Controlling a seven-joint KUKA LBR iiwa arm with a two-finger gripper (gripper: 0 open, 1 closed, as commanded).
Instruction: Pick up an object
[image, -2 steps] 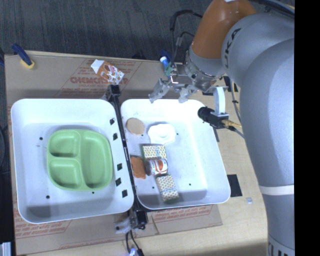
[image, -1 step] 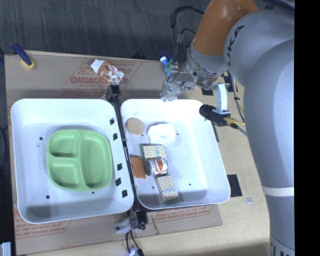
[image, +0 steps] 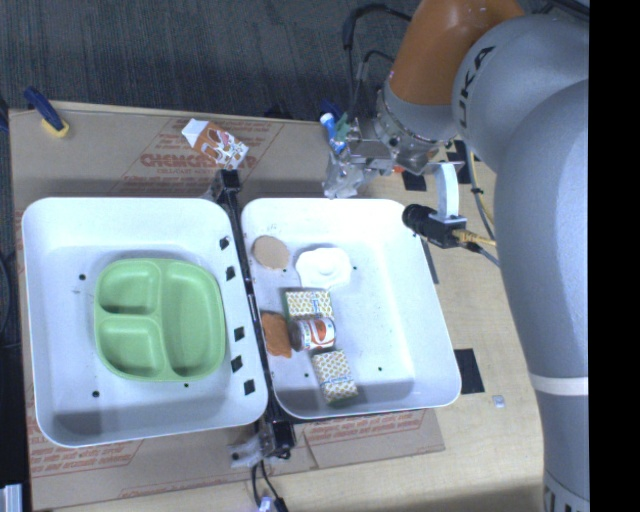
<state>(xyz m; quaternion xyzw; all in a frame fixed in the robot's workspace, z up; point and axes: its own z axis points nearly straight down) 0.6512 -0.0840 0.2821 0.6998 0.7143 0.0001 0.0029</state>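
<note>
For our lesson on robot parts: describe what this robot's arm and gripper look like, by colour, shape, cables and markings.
The arm is bulky, rounded and grey, with an orange band above the wrist and dark KUKA lettering. Black cables loop near the wrist. The gripper is small, metallic and pale.

The table is covered with printed brown cardboard. Behind it, dark grey carpeted floor is seen under even light.

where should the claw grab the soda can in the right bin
Take the soda can across its round body, coming straight down. It lies on its side, wedged between a patterned box above and another below, so close the claw from the can's two ends, left and right, where some bin floor is free.
</note>
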